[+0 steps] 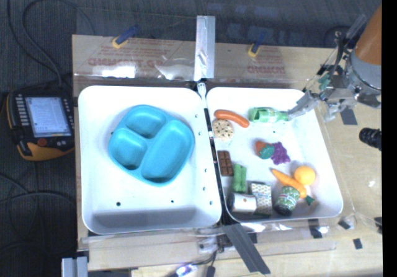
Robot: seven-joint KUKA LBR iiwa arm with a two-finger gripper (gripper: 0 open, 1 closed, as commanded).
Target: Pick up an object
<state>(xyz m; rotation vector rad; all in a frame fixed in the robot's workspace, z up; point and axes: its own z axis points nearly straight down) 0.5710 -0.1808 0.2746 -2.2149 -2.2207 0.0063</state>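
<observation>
The right bin (327, 164) holds several toy foods. A green bottle (267, 114) lies on its side near the bin's back edge, and an orange sausage (231, 118) and a cookie (222, 128) lie to its left. My gripper (302, 105) reaches in from the upper right, over the bin's back right corner. Its tip is right at the bottle's right end. I cannot tell whether it touches the bottle.
Purple grapes (281, 153), a carrot (284, 177), an orange fruit (304, 175), a chocolate bar (224, 163), a green box (239, 178), small cartons (253, 197) and a can (286, 200) fill the right bin's front half. A blue divided plate (152, 144) sits in the left bin (93, 207).
</observation>
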